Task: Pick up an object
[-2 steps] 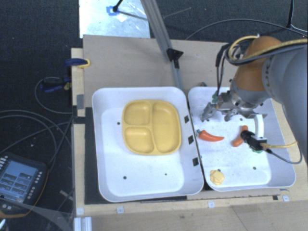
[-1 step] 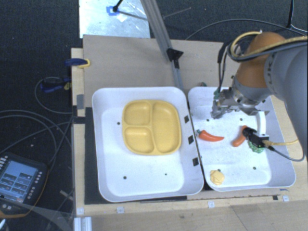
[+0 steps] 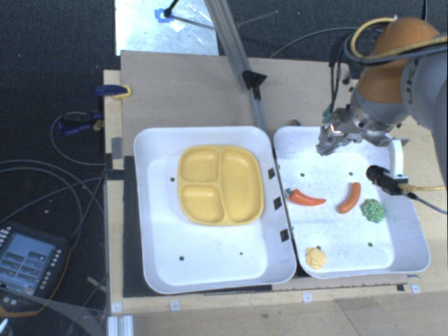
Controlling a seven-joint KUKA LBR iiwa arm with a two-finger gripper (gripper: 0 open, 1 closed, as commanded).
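Over the right bin's (image 3: 420, 257) far end, our end effector (image 3: 329, 144) hangs above bare floor; whether it is open or closed we cannot tell. We should centre over one item, probably the carrot (image 3: 306, 198) nearby, and align with its length before descending. We count one carrot, one sausage (image 3: 349, 197), one broccoli (image 3: 373, 211), one yellow piece (image 3: 316, 257), and one yellow tray (image 3: 220, 185) in the left bin (image 3: 157, 257).

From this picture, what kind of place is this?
Probably a robotics lab: a robot arm over two white bins, toy food like a carrot, and loose cables on dark carpet.
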